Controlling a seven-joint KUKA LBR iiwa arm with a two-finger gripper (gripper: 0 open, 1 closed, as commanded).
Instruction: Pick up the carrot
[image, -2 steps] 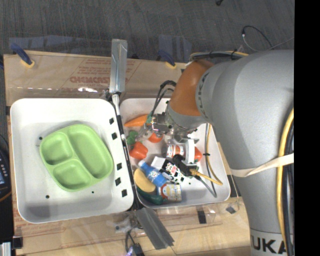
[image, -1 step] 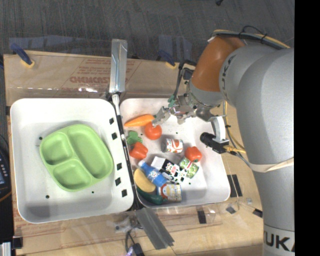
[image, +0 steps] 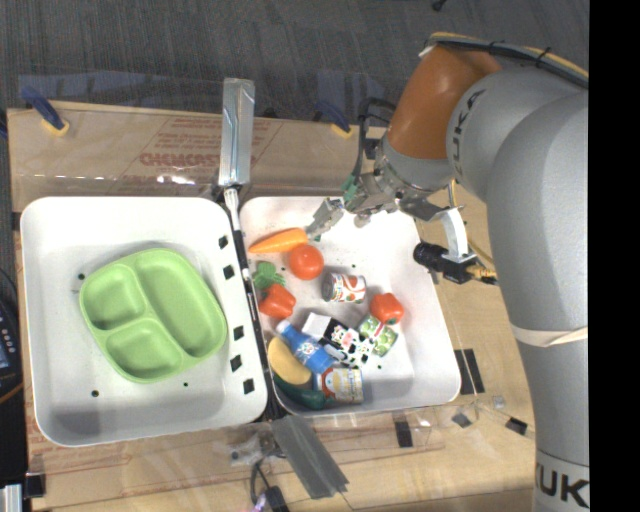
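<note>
Arm's two-finger gripper (image: 325, 215) poised over the right shallow white bin (image: 432, 345).
The slim orange plastic carrot (image: 277, 240) lies at the bin's upper left corner, just beside the spread, empty fingers.

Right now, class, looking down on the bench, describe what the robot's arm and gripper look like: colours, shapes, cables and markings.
The arm is thick and rounded, with smooth grey casings and an orange band above the wrist. Black lettering marks the casing near the band and again at the lower right. A thin cable runs along the top of the wrist. The gripper is small, metallic grey, with greenish parts at its base and slim fingers.
</note>
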